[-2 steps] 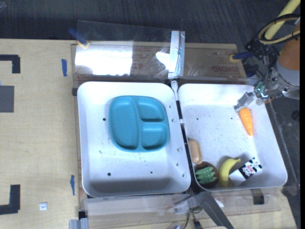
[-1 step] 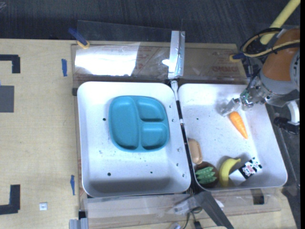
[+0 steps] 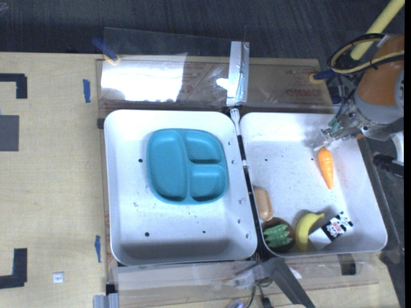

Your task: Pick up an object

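My gripper (image 3: 334,131) hangs just above the carrot's (image 3: 326,166) leafy top at the right bin's (image 3: 282,133) far edge, nothing held. I am approaching; next I must descend and close on the carrot.

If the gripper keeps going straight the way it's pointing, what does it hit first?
Most likely the carrot: the gripper sits just above its top end in the right bin, angled down toward it. Depth is hard to judge from this slanted view.
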